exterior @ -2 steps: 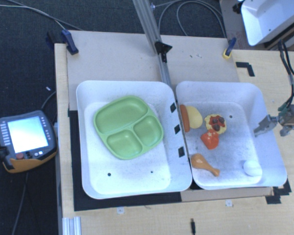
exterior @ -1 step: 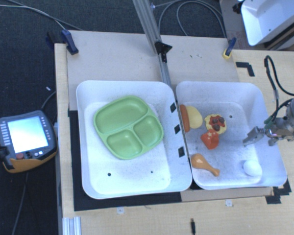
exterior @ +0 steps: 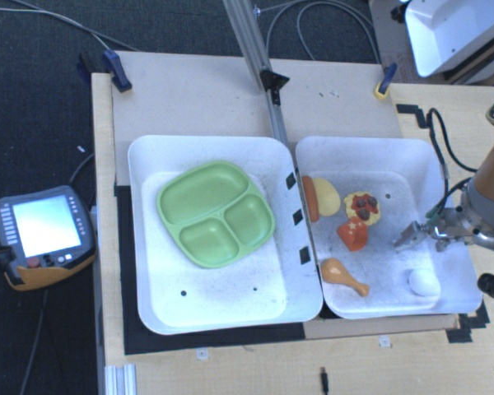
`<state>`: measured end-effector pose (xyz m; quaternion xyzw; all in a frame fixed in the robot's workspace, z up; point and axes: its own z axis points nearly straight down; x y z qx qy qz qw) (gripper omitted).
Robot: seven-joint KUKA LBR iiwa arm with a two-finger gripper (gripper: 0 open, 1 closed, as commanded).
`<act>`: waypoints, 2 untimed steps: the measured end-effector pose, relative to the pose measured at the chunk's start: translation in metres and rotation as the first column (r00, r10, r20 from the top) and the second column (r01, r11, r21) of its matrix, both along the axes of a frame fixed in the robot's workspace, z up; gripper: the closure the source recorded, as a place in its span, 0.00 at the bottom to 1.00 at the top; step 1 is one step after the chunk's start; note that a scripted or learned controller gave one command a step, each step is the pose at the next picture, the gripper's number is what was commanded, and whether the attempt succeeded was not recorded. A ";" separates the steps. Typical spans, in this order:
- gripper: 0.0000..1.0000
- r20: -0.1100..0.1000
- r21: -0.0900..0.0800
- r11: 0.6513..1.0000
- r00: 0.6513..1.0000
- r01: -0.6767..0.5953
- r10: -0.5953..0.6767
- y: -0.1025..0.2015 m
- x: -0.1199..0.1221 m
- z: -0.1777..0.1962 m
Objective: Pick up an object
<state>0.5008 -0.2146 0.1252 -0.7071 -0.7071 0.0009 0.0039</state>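
Hovering tool (exterior: 418,234) in right bin (exterior: 346,151), white egg (exterior: 423,282) just below, apart

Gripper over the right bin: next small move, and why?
Probably a short move down toward the white egg. The gripper hangs in the right bin with nothing between its fingers, and the egg lies just below it in the picture, apart from the other toys. The red pepper to its left is a fair alternative.

No legible text, labels or numbers anywhere; pendant screen (exterior: 39,225) glare-white, unreadable.
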 end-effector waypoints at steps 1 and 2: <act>1.00 0.007 -0.003 1.000 1.000 0.000 0.000 -0.001 0.001 0.014; 1.00 0.011 -0.006 1.000 1.000 -0.001 0.001 0.005 -0.003 0.060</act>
